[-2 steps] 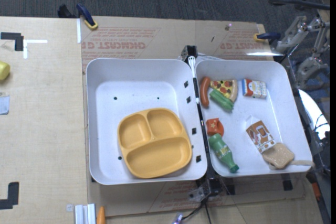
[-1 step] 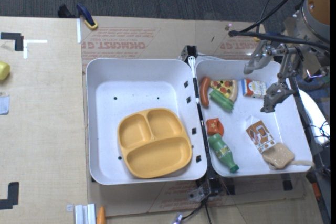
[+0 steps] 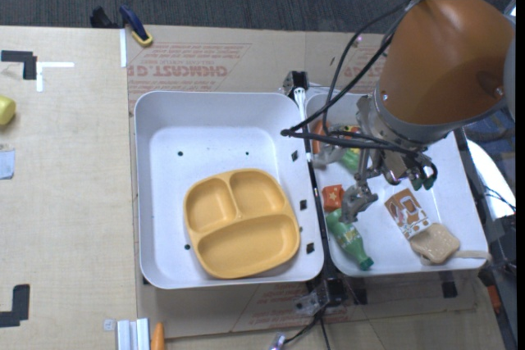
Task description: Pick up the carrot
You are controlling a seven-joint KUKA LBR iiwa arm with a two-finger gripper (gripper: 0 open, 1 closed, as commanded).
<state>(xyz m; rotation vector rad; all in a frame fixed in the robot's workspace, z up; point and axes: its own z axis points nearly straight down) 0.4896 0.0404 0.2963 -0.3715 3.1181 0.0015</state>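
Observation:
My gripper (image 3: 358, 201) hangs low over the left half of the right bin (image 3: 459, 176), under the arm's orange band (image 3: 447, 61). It sits just right of a small red item (image 3: 332, 196) and above a green bottle (image 3: 349, 238) lying on the bin floor. A narrow orange shape (image 3: 315, 142) shows at the bin's left wall behind the cables; it may be the carrot, and most of it is hidden. I see nothing held in the gripper.
The left bin (image 3: 164, 176) holds a yellow divided plate (image 3: 242, 222). The right bin also holds a printed packet (image 3: 408, 212), a tan bread-like piece (image 3: 435, 243) and a green item (image 3: 351, 157). Black cables (image 3: 336, 135) cross that bin.

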